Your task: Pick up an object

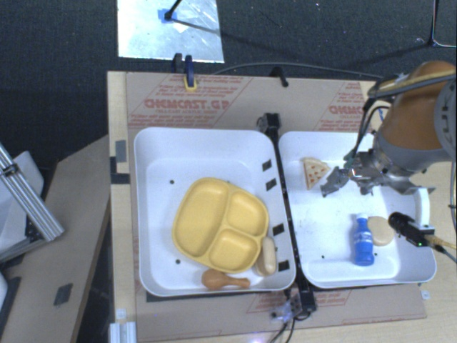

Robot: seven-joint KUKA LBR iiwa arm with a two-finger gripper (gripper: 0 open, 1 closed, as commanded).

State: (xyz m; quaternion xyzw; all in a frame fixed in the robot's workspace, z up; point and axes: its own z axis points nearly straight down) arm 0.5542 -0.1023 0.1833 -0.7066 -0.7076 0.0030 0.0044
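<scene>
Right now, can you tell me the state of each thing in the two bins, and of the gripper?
Yellow divided plate: flat, right way up, in the left bin.
Drumstick: lying by the plate's near edge.
Bread roll: lying against the plate.
Pizza slice: flat in the right bin.
Blue bottle: lying down.
Gripper: open, low beside the pizza slice, holding nothing.
</scene>
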